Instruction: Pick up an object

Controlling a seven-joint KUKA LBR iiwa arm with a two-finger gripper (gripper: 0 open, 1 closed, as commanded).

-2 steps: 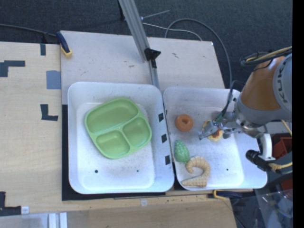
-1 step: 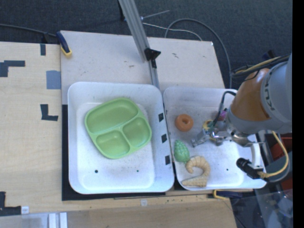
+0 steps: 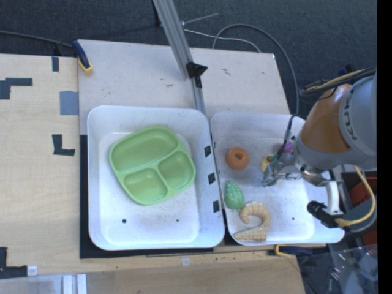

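Two bins (image 3: 98,182): green tray (image 3: 152,164) left; orange ring (image 3: 237,158), seemingly croissant (image 3: 254,220) right.

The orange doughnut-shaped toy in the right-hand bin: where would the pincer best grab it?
Probably from straight above, across the ring's outer edge. The orange doughnut toy lies flat and apart from the green toy and the bin wall, so both sides look free. The pincer is beside it.

the arm's (image 3: 343,127) bulk hides the right bin's (image 3: 257,124) far right wall, a small yellow object (image 3: 267,162) beside the gripper (image 3: 269,179) is half covered and too small to identify, and the gripper's own tips blur together.
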